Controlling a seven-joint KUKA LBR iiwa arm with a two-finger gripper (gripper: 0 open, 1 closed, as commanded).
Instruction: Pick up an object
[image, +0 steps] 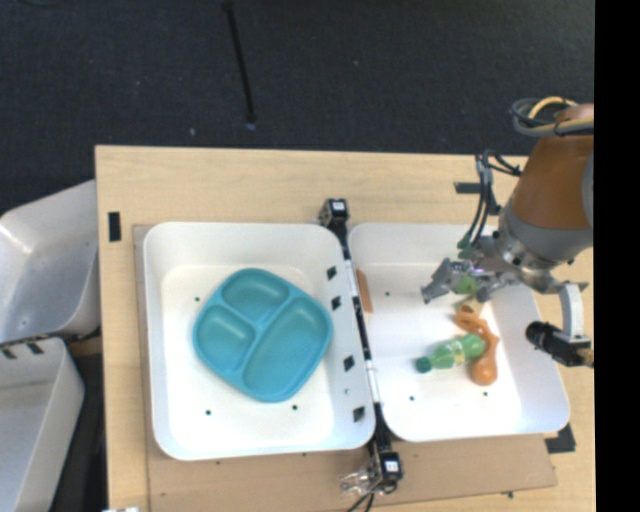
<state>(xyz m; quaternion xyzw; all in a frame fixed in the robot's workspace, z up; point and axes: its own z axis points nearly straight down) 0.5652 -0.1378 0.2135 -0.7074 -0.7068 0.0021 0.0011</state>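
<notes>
- Green plastic bottle lies just below your two-finger gripper, long axis running left-right, beside the orange curved toy.
- Whether that gripper is parted or closed, you cannot tell; nothing visibly held.

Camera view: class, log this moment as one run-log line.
gripper: above right bin, nothing seen held | green bottle, orange object: lying in right bin | blue tray: left bin

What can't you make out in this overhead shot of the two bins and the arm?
- Pincer, camera view: too small and blurred to tell whether anything sits between its tips.
- Green object and orange object in the right bin: blurred and touching, so their exact kind and any overlap are unclear.
- Small orange strip by the divider: too small to identify.
- Arm: its upper part is cut off by the right side of the view.
</notes>
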